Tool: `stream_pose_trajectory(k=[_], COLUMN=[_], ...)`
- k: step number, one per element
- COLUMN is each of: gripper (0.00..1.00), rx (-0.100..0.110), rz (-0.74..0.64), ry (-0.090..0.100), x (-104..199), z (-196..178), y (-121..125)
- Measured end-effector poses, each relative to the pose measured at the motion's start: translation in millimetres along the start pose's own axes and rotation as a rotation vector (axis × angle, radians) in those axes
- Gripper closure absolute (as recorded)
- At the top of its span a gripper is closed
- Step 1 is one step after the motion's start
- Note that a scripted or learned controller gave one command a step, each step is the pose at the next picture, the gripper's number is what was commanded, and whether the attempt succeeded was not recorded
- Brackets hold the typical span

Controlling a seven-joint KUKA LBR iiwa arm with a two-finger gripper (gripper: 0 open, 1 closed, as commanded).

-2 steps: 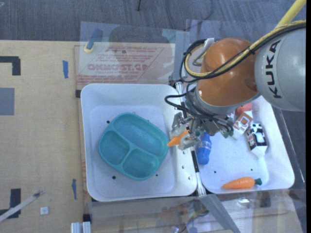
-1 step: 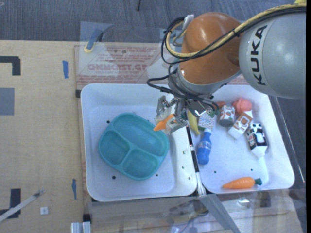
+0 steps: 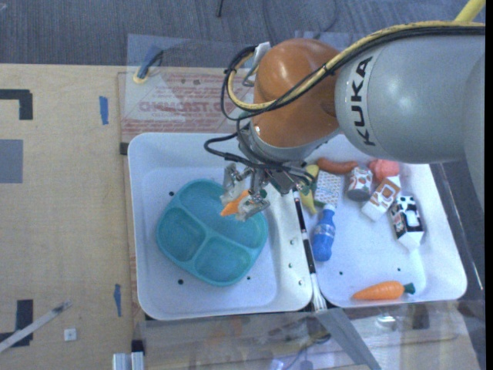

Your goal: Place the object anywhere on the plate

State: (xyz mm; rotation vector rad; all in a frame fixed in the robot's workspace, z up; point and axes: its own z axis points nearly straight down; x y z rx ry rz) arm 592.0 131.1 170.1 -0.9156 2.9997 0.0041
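Observation:
A teal divided plate point(image 3: 206, 236) lies in the left white bin point(image 3: 143, 177). My gripper point(image 3: 240, 199) hangs over the plate's upper right rim, under the orange wrist band. A small orange object point(image 3: 230, 206) shows between its fingers, just above the plate's far compartment. The gripper is shut on this object. The arm's bulk hides the upper part of the fingers.
The right bin point(image 3: 445, 262) holds a blue bottle point(image 3: 323, 235), a toy carrot point(image 3: 378, 290), a black-and-white carton point(image 3: 406, 219), a red-and-white carton point(image 3: 382, 196), a red sausage shape point(image 3: 337, 164) and a yellow piece point(image 3: 307, 196) by the divider.

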Motion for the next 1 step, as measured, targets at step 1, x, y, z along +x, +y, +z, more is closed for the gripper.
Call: stream_pose_trajectory(k=[1], gripper=[0.00], rx=[0.000], rz=[0.001], ry=[0.000], x=[0.0], z=[-0.3], y=[-0.4])
